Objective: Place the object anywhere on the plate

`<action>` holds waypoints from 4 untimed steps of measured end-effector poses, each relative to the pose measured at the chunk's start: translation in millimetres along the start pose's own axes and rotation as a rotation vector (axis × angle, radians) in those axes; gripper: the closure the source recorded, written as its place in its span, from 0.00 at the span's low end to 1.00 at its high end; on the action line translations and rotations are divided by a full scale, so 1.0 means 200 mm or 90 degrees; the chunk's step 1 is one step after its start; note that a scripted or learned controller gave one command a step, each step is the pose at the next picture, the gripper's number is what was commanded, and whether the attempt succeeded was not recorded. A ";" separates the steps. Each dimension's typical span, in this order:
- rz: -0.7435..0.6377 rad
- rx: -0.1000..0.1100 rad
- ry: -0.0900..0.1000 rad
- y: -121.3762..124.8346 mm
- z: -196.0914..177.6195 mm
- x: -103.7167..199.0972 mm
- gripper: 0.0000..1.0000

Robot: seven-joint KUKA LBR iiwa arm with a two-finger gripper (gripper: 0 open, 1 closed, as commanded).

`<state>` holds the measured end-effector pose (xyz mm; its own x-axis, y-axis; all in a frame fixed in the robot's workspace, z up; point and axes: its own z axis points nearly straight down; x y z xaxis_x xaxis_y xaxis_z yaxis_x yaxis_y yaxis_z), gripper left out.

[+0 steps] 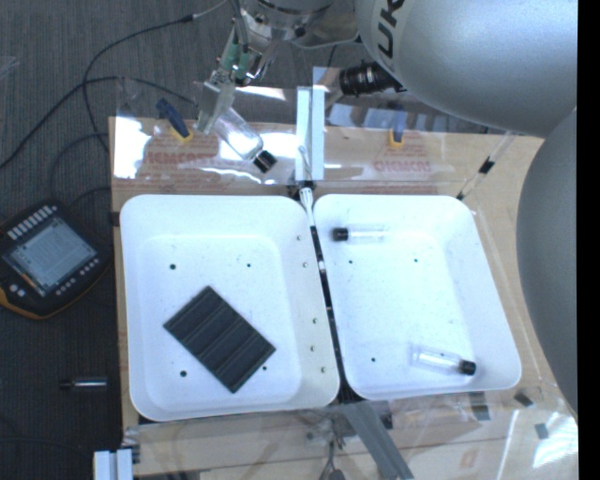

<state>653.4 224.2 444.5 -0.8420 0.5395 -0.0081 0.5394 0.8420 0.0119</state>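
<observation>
Camera view, looking down on the worktop (514, 174): the grey KUKA arm (469, 56) holds its hand (221, 101) over the back edge, just beyond the far rim of the left bin (141, 220). Its fingers are closed on the upper end of a clear tube (236, 137). The tube hangs at a slant with its black cap (265, 161) lowest and pointing right. It sits over the glossy strip (169, 159) behind the bins, well apart from the dark ribbed plate (220, 338). The plate lies flat, turned at an angle, on the floor of the left bin.

The right bin (489, 272) holds two more capped tubes on their sides. A second tube (364, 233) lies near the back left corner with its cap to the left. A third tube (439, 358) lies near the front right corner with its cap to the right. The two are well apart.

A white upright post (310, 131) stands at the back where the bins meet. A blue clamp with a yellow tip (172, 116) sits near the hand at the worktop's back left.

Of the writing, only the dark letters "UK" (388, 19) can be made out, cut off at the top edge on the arm's casing. Reddish print runs along the glossy strip but is too faint to read. A control pendant (47, 258) lies on the dark floor to the left of the worktop, and its grey screen is illegible.
</observation>
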 end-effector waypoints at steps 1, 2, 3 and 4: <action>0.001 -0.001 -0.001 0.01 -0.04 0.00 1.00; 0.001 -0.002 -0.002 0.01 -0.09 -0.01 1.00; 0.002 -0.003 -0.003 0.01 -0.14 -0.01 1.00; 0.003 -0.004 -0.004 0.02 -0.18 -0.01 1.00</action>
<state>656.8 226.2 480.7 -0.8397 0.5428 -0.0136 0.5426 0.8398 0.0177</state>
